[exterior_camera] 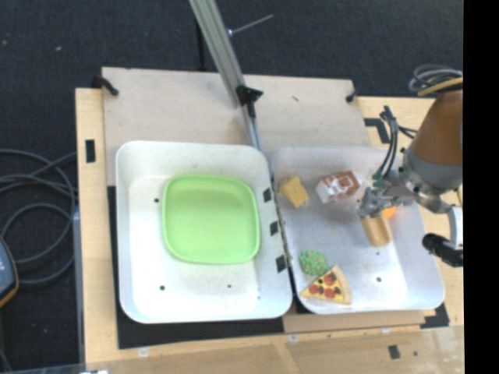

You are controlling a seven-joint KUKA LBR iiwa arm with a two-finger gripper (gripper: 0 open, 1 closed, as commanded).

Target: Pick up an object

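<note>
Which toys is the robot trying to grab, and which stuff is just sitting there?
For grabbing, in the right bin:
cheese wedge
red-and-white toy
tan cylinder
broccoli
pizza slice
gripper

Just sitting:
green plate
left bin
black cables

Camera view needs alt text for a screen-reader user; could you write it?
A grey robot arm's gripper hangs over a tan cylinder in the right white bin, which also holds a yellow block, brown-and-white packet, green broccoli and pizza slice. The left white bin holds a green square plate.

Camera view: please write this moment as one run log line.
gripper over right bin | above tan item | no grasp seen | plate in left bin
</note>
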